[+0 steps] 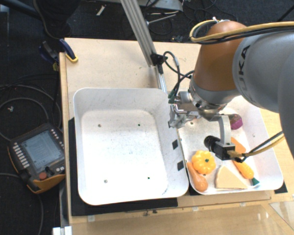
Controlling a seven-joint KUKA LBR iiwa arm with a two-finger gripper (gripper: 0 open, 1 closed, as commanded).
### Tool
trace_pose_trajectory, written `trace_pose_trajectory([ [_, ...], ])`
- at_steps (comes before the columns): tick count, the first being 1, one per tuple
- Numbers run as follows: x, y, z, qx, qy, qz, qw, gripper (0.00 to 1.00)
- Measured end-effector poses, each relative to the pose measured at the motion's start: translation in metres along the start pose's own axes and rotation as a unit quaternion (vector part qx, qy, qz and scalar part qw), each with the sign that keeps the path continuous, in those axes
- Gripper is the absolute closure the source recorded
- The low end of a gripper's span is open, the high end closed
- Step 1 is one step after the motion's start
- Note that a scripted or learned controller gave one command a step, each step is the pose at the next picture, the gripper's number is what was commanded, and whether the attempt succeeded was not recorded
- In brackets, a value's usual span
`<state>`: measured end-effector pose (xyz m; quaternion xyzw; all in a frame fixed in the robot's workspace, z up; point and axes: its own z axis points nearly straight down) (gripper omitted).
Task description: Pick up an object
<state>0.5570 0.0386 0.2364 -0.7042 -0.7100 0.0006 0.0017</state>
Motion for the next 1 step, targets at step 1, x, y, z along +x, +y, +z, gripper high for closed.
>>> trace_pose_trajectory([
  [1,0.0605,-0.0122,0.0090,0.000,0.000,-0.001,1.0000,1.00],
])
